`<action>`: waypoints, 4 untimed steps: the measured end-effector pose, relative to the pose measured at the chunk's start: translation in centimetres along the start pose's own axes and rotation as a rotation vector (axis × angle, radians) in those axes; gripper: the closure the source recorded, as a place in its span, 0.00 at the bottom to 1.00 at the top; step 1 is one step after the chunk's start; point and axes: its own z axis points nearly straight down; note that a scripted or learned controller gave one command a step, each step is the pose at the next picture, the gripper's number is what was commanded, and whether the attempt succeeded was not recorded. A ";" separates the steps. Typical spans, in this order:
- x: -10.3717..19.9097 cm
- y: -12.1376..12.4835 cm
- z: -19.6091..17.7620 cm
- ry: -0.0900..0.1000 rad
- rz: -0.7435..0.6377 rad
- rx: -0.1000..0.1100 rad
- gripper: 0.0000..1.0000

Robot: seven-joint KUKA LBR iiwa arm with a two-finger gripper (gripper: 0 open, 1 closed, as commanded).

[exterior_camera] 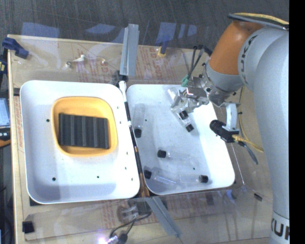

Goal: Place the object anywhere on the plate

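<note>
Plainly unfinished. Nearest, left lying in the shallow white right-hand bin (pixel 216 159): small clear plastic vials with black caps (pixel 161 154). Beyond, rounded yellow plate (pixel 84 105), unloaded. Farthest, hung over that bin: metal two-finger gripper (pixel 185 108), grip impossible to tell.

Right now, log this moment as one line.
arm: over right bin | gripper: above bin floor, nothing seen held | vials: lying in right bin | plate: left bin, holds dark ridged insert
</note>
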 end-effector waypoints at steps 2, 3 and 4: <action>13.4 2.1 0.9 -0.003 -0.359 -0.003 1.00; 15.5 0.6 0.9 -0.002 -0.644 0.001 1.00; 15.4 0.6 0.9 -0.002 -0.643 0.001 0.00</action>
